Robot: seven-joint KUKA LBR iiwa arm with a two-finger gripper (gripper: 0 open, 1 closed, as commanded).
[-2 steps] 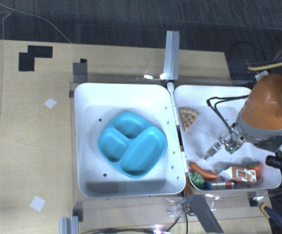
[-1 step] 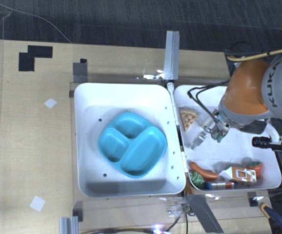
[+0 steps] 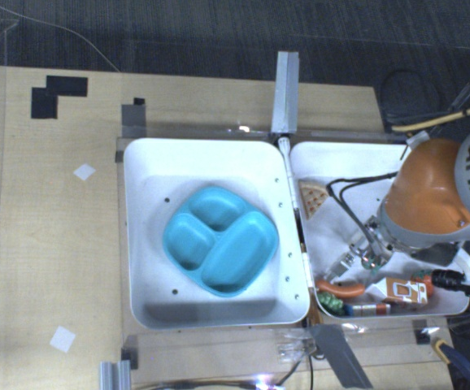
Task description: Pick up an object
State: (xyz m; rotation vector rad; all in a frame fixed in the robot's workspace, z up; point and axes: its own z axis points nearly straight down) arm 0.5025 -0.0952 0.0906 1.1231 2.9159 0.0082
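My gripper (image 3: 347, 266) hangs low in the right bin (image 3: 332, 218), near its front left corner. Just below its tip lies an orange-red sausage-shaped toy (image 3: 338, 288), with a green piece (image 3: 329, 302) beside it at the bin's corner. A bottle with an orange label (image 3: 402, 291) lies to the right along the front wall. A pizza-slice toy (image 3: 311, 196) rests farther back by the divider. I see nothing lifted by the gripper. The arm's orange band (image 3: 428, 189) covers much of the bin's right half.
The left bin (image 3: 150, 218) holds a blue divided plate (image 3: 220, 240). A metal post (image 3: 286, 92) stands behind the divider between the bins. Black cables (image 3: 357, 187) trail from the arm across the right bin.
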